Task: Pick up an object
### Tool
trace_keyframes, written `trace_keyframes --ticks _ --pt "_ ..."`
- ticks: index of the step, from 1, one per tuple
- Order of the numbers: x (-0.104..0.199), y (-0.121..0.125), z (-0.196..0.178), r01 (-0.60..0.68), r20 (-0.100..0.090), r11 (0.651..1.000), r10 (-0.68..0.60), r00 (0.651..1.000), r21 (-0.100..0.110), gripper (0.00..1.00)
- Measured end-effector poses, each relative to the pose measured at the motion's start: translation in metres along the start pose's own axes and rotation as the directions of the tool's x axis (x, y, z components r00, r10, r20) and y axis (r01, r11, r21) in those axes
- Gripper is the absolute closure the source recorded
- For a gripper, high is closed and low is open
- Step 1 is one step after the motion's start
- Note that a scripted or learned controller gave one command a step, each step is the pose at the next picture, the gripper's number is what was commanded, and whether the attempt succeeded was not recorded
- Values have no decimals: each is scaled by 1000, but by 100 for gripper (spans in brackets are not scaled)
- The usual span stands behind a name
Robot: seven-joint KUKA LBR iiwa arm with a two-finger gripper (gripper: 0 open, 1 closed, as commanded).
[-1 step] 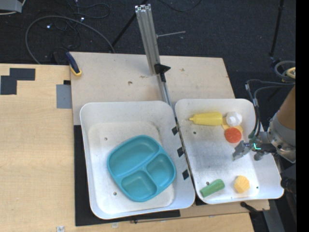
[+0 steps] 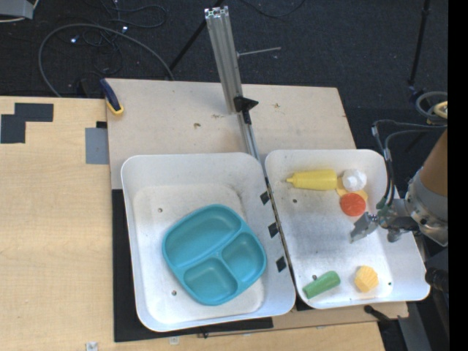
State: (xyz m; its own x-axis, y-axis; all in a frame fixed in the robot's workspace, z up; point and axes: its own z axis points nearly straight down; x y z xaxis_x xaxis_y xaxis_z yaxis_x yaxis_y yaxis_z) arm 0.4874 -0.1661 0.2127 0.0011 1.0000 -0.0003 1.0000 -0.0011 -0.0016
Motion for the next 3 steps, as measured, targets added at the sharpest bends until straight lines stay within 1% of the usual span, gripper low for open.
trace_keyframes --ticks 1,2,3 --pt "-5 -10 57 1 -3 1000 -1 1000 8 0" --pt "-2 -6 118 -1 -1 1000 1 1000 0 0" --pt "-4 -4 118 0 -4 1000 0 1000 0 0"
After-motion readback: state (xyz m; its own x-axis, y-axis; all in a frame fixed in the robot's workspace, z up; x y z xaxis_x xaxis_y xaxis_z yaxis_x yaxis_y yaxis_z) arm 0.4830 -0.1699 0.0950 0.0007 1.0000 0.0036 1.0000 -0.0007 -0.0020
